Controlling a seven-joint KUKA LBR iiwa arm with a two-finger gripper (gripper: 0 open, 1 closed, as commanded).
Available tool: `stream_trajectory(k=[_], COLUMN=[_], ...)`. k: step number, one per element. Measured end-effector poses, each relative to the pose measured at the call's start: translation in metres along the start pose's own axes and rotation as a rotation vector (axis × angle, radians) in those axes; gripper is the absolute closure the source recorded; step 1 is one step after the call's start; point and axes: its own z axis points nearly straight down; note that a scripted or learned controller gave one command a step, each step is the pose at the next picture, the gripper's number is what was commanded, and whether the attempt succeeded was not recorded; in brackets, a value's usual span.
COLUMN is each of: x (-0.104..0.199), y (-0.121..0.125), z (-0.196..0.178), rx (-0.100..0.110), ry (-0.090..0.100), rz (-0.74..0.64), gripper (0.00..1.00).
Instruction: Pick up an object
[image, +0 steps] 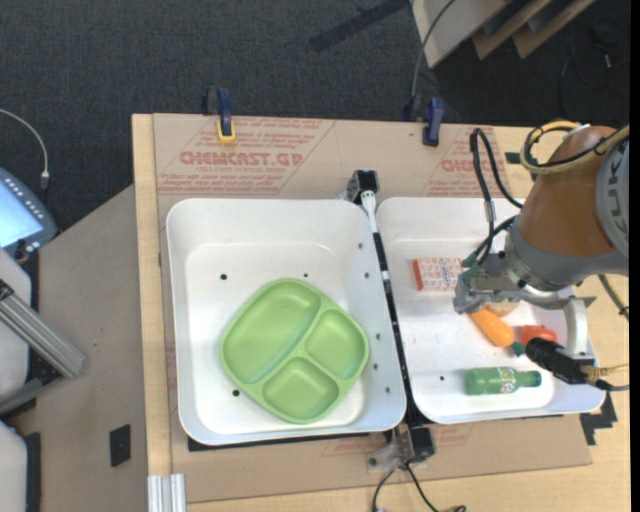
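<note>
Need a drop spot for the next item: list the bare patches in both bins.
Left bin: bare floor along the far wall, behind the green divided plate. Right bin: bare strip between the small red-and-white packet and green bottle. Crowded around the gripper and orange object.

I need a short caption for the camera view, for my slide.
Arm's tool over right bin with orange object, green bottle, packet; green tray in left bin.

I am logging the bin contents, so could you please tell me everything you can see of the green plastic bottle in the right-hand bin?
The small green plastic bottle lies on its side near the front edge of the shallow white right-hand bin, long axis running left to right. It looks glossy, with a pale label band around its middle. It rests on the bin floor, apart from the orange object behind it. The end effector is further back, clear of it.
</note>
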Motion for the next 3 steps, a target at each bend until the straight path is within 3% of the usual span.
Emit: stream_trajectory(k=[2, 3], x=[0.003, 0.056], y=[0.006, 0.002], z=[-0.111, -0.109], rx=[0.000, 0.008], ry=[0.000, 0.004], rz=[0.000, -0.005], gripper=[1.00, 1.00])
